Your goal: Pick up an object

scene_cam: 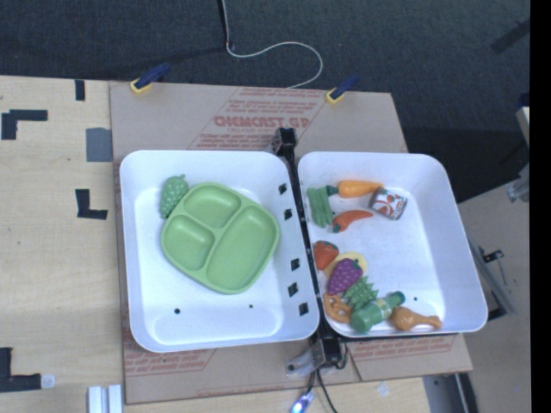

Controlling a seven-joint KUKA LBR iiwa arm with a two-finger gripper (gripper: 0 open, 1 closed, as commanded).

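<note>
The right bin point(430, 256) holds several toy foods along its left side. At the top lie an orange carrot point(357, 188), a small red and white can point(388, 203), a green pod piece point(318, 205) and an orange chili point(351, 219). Lower down are a red tomato point(325, 254), purple grapes point(343, 274) on a yellow piece, a green leafy piece point(361, 292), a green vegetable point(372, 315) and an orange gourd point(414, 320). The left bin point(146, 256) holds a green divided plate point(220, 237) with a green bunch point(174, 194) touching its upper left rim.
Both bins sit on a cardboard sheet point(250, 119) held by two clamps at its far edge. A thin cable point(258, 52) loops over the dark floor behind. The wooden bench top point(52, 231) stretches to the left. A black divider strip point(297, 231) runs between the bins.
</note>
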